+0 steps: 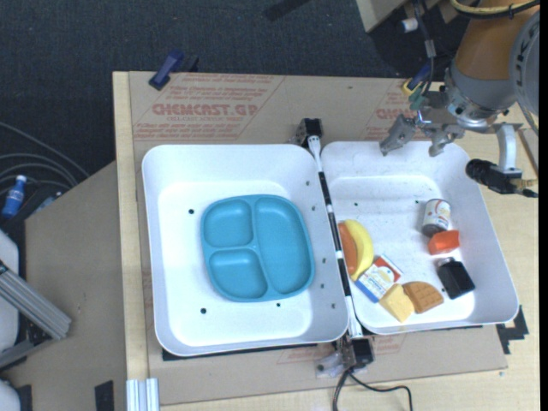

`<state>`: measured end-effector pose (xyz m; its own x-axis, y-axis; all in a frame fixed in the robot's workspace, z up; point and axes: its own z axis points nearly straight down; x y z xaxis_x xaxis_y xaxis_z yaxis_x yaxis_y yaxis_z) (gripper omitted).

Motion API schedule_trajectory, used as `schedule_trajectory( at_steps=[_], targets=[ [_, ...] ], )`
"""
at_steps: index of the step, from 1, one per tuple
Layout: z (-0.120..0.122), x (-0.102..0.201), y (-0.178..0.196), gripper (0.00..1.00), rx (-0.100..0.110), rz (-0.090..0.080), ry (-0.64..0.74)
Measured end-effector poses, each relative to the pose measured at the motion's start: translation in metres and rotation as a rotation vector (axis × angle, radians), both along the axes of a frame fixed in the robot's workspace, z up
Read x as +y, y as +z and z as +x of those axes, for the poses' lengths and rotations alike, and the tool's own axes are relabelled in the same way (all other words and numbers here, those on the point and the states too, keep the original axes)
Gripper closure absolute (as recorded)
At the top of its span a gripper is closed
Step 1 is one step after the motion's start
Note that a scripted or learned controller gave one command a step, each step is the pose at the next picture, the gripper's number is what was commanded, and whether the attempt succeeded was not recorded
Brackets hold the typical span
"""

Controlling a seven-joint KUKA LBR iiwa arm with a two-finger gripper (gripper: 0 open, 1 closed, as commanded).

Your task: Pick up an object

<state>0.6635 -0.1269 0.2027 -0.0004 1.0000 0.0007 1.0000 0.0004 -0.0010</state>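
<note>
The grey two-finger gripper point(417, 138) hangs over the far rim of the right-hand shallow white plastic bin point(377, 165), its two fingers spread apart with nothing between them. From here it looks poised above the bin's bare far end, well apart from anything it could take.

All the pickable things sit bunched toward the near side of that bin, which is probably just where they came to rest. A small silver can with a printed label point(435, 216) stands near the right wall, with a small orange block point(443, 242) just beside it and a black rectangular block point(455, 277) a little nearer. Against the dividing wall lies a yellow toy banana point(361, 245), touching an orange-red curved piece point(348, 248). Below it sit a small blue, white and red printed carton point(377, 279), a pale yellow wedge like cheese point(396, 302) and a brown biscuit-like round point(423, 294), packed close together.

The left-hand white bin point(171, 229) holds a turquoise plastic divided plate point(255, 247), lying flat with its three compartments up.

Under both bins lies a brown cardboard sheet point(214, 110) printed in red: "CHEMCAST GP" reads clearly on the left, and a partly hidden repeat shows at the right. The writing on the can and the carton is too small to read.
</note>
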Motion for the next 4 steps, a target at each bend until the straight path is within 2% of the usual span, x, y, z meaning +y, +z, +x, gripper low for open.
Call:
schedule_trajectory(
  at_steps=[1, 2, 4],
  targets=[
    [0.002, -0.051, -0.119, 0.0, 0.002, -0.001, -0.001],
    [0.005, -0.086, -0.116, 0.0, 0.004, 0.014, 0.004],
    [0.005, -0.087, -0.117, 0.0, 0.007, 0.017, 0.006]
  ],
)
